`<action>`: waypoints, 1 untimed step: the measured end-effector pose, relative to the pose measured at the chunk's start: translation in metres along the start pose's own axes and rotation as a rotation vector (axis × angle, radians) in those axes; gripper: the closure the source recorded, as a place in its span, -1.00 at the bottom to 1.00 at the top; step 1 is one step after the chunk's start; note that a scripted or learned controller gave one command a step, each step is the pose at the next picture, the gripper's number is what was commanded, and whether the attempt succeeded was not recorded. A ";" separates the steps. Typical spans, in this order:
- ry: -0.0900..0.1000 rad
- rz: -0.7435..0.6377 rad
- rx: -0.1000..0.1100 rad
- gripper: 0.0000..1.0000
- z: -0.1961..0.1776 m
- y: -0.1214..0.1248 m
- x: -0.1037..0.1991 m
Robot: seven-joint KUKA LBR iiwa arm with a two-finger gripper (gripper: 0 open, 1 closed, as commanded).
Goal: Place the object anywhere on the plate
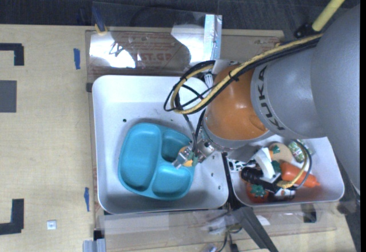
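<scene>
A blue plate with three compartments lies in the left white bin, toward its front. My gripper hangs low over the plate's right edge, where the compartments meet. A small tan and green bit shows at its tip, and I cannot tell whether that is an object or part of the gripper. The grey arm with its orange band covers the space between the two bins and hides the gripper's upper part.
The right white bin holds several small items, among them an orange one, a black one and a white one. Black and yellow cables loop over the left bin's back. A clear plastic panel stands behind it.
</scene>
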State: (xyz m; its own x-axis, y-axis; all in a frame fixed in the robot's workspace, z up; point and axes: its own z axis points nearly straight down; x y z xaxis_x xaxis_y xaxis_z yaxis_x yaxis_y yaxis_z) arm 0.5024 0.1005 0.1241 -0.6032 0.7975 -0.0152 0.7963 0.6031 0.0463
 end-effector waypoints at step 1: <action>0.014 0.002 0.040 -1.00 0.014 -0.013 0.002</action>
State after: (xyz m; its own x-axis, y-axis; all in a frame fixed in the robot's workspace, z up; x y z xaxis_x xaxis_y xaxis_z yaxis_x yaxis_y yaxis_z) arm 0.4914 0.0950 0.1100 -0.6018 0.7987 -0.0008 0.7987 0.6018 0.0063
